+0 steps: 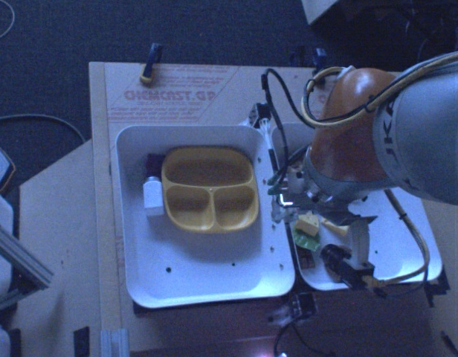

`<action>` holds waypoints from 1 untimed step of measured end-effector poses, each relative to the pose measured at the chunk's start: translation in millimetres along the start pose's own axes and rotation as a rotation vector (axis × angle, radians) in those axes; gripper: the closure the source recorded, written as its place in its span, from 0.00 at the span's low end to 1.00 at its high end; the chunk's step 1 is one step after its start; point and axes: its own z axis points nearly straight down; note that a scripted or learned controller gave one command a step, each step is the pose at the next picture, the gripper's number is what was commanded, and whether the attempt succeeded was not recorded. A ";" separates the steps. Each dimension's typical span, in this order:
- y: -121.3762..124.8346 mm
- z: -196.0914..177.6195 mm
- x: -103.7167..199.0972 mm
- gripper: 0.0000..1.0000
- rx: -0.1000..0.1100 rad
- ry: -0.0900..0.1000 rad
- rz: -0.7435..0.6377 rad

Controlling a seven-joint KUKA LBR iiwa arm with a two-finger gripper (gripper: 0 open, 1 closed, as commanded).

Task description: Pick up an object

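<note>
We can't tell the gripper's [312, 225] grip state at center-right, so we'd descend slowly, centered over the yellow piece [309, 222].

Tray [209, 199] in left bin [207, 281]
</note>
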 end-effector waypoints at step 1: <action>1.2 -14.6 13.9 1.00 -0.007 0.000 -0.004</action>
